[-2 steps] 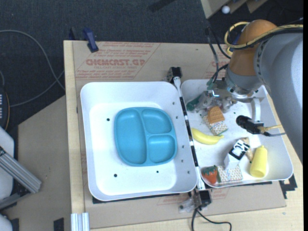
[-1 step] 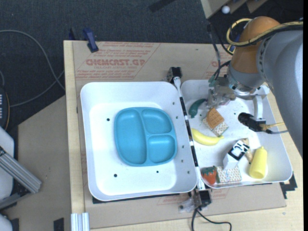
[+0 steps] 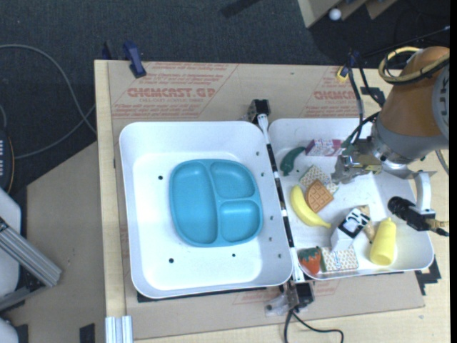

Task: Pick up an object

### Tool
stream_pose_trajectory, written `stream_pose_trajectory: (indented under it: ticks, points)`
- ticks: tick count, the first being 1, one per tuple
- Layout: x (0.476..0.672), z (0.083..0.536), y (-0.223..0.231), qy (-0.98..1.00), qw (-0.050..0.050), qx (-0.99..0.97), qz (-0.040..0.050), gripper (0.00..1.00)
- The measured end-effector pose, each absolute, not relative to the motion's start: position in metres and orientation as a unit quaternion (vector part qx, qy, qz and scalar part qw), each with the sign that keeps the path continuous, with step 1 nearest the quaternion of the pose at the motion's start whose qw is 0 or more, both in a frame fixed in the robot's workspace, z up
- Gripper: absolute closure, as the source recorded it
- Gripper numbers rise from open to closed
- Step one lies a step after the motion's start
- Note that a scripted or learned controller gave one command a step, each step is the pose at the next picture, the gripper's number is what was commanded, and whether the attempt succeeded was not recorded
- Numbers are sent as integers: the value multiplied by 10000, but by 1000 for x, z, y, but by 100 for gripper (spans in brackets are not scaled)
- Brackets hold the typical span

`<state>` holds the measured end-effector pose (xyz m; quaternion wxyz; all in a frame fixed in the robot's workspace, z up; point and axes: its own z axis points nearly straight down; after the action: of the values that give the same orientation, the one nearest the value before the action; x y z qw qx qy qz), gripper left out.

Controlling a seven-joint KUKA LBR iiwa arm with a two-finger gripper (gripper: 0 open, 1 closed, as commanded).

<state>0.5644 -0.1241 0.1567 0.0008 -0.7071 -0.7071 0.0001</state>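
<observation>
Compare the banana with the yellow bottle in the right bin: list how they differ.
The banana is curved and tapers to thin ends; the yellow bottle is straight and stubby. The banana lies near the bin's left wall, beside the waffle-patterned piece; the bottle lies toward the right side, near the front. Both are yellow and lie in the right bin.

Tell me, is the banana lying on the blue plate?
No, the banana lies in the right bin among other small things, while the blue plate sits in the left bin.

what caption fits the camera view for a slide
Gripper hovers over right bin of toys near waffle; blue plate in left bin.
</observation>
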Motion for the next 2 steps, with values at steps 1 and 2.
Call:
stream_pose_trajectory:
  ticks: [1, 2]
  points:
    - [564, 156, -124, -7070, 9, -7072, 2, 0]
    - [552, 85, -99, -7068, -6, -7074, 2, 0]
